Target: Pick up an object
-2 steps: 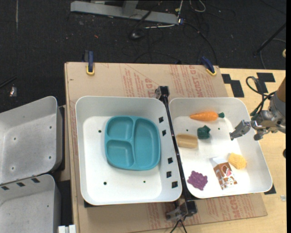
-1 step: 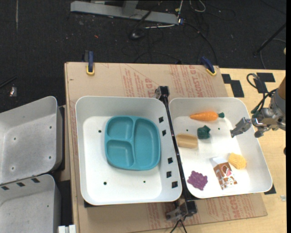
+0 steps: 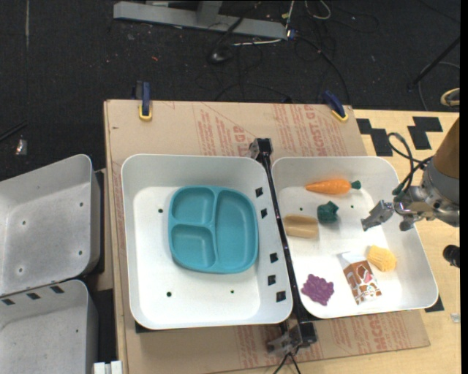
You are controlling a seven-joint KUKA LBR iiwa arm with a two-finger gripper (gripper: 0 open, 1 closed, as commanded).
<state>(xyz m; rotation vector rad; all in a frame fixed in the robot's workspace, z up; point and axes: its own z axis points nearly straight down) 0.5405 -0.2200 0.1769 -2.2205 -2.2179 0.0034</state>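
Over the right bin (image 3: pixel 409 288), near its right wall — gripper (image 3: pixel 378 217) spread wide, holding nothing. Best lowered straight onto the yellow toy (image 3: pixel 382 258) just below, fingers astride it before closing. Small, lumpy, bright yellow — beside the little carton (image 3: pixel 361 281).

The arm (image 3: pixel 447 157) is chopped off by the right edge, so you only get the orange band and wrist. The jaws are too small and blurry to tell how they're set. Print on the little carton (image 3: pixel 362 281) is unreadable. The spare white trays (image 3: pixel 44 219) on the left run off the frame, and so does the dark gear (image 3: pixel 197 18) up top.
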